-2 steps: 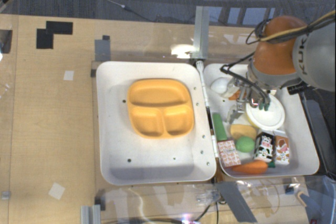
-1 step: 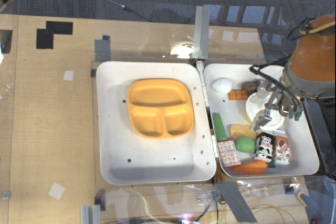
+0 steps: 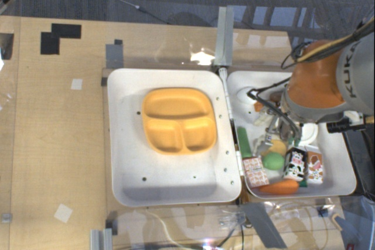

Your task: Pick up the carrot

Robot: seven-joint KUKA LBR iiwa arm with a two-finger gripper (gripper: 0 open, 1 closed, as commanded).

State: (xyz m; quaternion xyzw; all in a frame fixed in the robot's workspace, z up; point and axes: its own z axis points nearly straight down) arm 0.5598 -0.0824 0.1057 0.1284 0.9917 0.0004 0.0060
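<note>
From above: carrot (image 3: 280, 187) lying flat along the near wall of the right bin (image 3: 347, 183), orange, tapered, smooth, just below a green ball (image 3: 272, 161) and a cow-print carton (image 3: 296, 164). Gripper (image 3: 276, 136) poised over the clutter above it; finger state cannot be told. Yellow divided tray (image 3: 178, 120) in the left bin (image 3: 126, 126).

The tray (image 3: 178, 120) lies in the left bin (image 3: 126, 184). At three o'clock, the right bin (image 3: 345, 175) holds the carrot (image 3: 279, 187) at its six o'clock edge.
</note>
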